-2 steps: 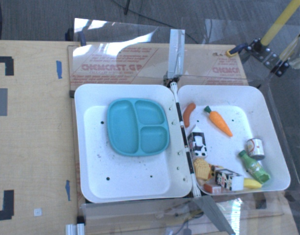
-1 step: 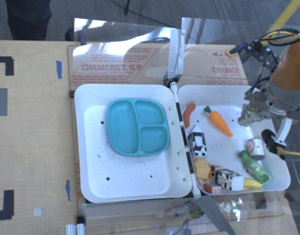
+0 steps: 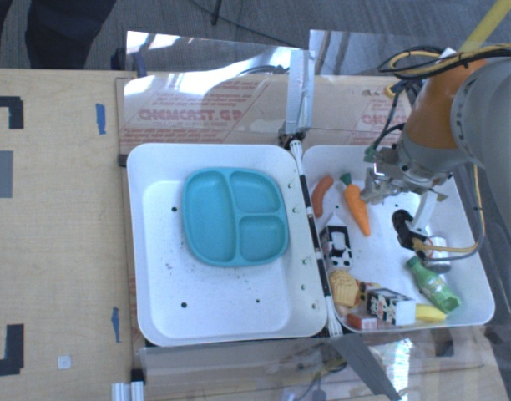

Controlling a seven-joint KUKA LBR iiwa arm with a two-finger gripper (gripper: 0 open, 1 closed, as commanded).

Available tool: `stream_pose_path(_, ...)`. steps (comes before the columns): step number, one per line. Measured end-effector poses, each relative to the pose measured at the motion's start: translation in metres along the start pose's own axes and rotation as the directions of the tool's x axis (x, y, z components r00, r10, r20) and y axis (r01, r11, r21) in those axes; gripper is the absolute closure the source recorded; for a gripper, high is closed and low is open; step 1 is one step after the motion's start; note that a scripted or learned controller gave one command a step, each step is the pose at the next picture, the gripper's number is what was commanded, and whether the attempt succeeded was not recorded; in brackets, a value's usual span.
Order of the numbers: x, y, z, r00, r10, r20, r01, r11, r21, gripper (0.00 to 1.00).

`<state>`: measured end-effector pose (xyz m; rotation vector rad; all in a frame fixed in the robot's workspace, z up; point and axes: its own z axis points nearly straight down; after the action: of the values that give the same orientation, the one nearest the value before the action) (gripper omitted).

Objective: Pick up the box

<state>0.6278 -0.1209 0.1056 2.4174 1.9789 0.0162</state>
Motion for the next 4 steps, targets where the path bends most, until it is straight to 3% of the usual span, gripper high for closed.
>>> stream_pose_path(1,0.002,-0.005,0.008,1.0,-0.001,-0.001,0.001,1.0,0.015,0.0)
stream_pose_path(2,-0.007,-0.013,-0.16,0.986,0.167,0.001,-0.167,0.986,0.019,0.0)
stream_pose_path(3,-0.041,-0.038,-0.029,0.978,0.211,0.002,-0.211,0.977,0.023,0.0)
stream_pose_path(4,-0.082,-0.043,-0.171,0.958,0.287,0.004,-0.287,0.958,0.02,0.0)
